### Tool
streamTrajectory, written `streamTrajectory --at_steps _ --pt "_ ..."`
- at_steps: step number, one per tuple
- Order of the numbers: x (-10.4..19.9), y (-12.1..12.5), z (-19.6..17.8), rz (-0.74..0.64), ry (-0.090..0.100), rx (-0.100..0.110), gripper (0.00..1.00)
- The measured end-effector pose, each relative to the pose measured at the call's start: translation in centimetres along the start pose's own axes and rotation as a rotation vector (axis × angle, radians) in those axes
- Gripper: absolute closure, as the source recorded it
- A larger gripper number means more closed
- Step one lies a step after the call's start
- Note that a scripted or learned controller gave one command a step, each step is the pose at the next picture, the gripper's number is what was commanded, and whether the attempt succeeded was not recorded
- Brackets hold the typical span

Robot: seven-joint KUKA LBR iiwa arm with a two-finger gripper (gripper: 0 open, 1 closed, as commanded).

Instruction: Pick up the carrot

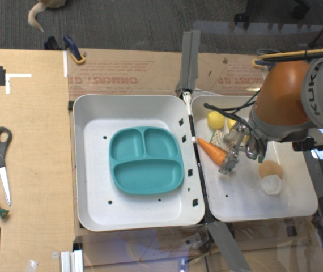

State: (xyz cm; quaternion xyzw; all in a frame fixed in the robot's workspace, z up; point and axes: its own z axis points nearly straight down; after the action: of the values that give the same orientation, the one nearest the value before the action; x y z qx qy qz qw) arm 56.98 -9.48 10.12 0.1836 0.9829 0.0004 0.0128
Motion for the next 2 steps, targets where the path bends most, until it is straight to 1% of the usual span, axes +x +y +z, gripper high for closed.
streamTrajectory --at_steps 1,2 --pt "-0.5 -0.2 0.0 -0.124 0.003 0.005 0.0" --pt "-1.9 0.4 0.1 -0.063 0.008 0.002 0.0"
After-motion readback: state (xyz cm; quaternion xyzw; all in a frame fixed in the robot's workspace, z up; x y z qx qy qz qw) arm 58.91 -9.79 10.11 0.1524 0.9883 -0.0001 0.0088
